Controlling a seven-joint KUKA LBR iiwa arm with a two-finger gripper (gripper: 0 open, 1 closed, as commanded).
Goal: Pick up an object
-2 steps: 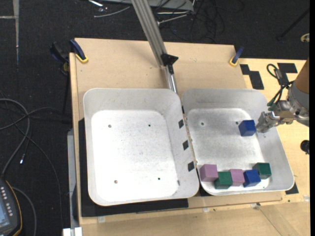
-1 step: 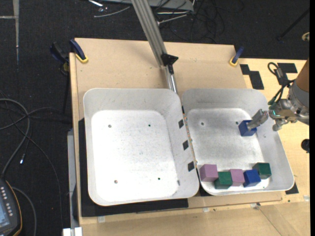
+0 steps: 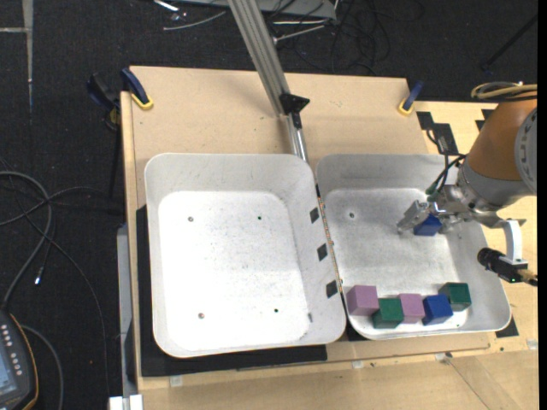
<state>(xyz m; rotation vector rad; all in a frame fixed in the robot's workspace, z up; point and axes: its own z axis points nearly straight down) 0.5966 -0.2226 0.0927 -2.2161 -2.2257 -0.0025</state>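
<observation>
My gripper (image 3: 421,219) reaches in from the right over the upper right part of the right bin (image 3: 367,186). A small blue block (image 3: 427,225) sits between its grey fingers, and the gripper is shut on it. Along this bin's front edge lies a row of blocks: a purple block (image 3: 363,298), a green block (image 3: 389,312), a pink block (image 3: 412,307), a second blue block (image 3: 437,307) and a dark green block (image 3: 458,295).
The left bin (image 3: 171,178) lies beside the right one, with a raised rim between them. A metal pole (image 3: 265,54) slants across the bench's back edge. Clamps sit at the bench's back corners.
</observation>
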